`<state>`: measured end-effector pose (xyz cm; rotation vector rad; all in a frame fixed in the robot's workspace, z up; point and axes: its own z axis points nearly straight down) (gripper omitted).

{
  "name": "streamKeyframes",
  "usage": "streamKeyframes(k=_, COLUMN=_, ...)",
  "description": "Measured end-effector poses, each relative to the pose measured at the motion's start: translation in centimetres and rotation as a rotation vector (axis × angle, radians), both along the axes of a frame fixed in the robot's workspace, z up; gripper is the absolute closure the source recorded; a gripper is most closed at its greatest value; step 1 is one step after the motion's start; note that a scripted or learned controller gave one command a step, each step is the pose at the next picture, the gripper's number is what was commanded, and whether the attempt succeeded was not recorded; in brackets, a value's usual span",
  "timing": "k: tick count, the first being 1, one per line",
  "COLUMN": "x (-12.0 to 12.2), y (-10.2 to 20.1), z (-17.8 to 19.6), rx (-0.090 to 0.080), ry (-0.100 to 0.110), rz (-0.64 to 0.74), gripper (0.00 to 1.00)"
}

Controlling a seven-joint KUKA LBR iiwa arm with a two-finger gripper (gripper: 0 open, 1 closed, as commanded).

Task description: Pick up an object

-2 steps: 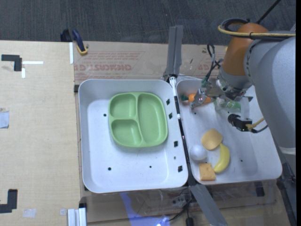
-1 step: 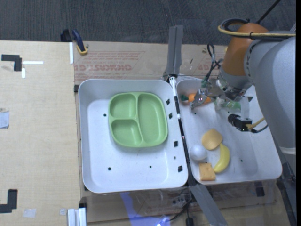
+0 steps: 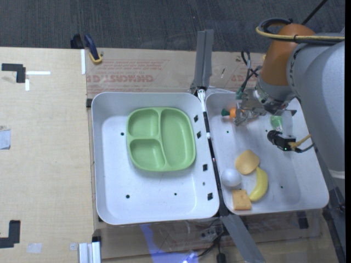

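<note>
My gripper (image 3: pixel 243 115) hangs low over the far left part of the right bin (image 3: pixel 299 196). A small orange piece with a green end (image 3: pixel 230 113) lies just to its left, close to the fingertips; whether they touch it is unclear. Nearer the front of this bin lie a yellow banana (image 3: pixel 259 184), a tan round slice (image 3: pixel 247 161), a white ball (image 3: pixel 230 177) and an orange-tan cube (image 3: pixel 241 200).
The left bin (image 3: pixel 109 190) holds a green divided plate (image 3: pixel 161 139) at its middle. A small green thing (image 3: pixel 276 121) sits right of the gripper, under the wrist. The arm covers the right bin's far right corner. A raised divider separates the bins.
</note>
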<state>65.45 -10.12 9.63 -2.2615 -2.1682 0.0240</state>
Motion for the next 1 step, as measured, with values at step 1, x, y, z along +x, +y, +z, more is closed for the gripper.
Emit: streamKeyframes(k=1, x=0.42, y=5.77, z=9.51, rx=0.0, ry=-0.016, rz=-0.184, gripper=1.0)
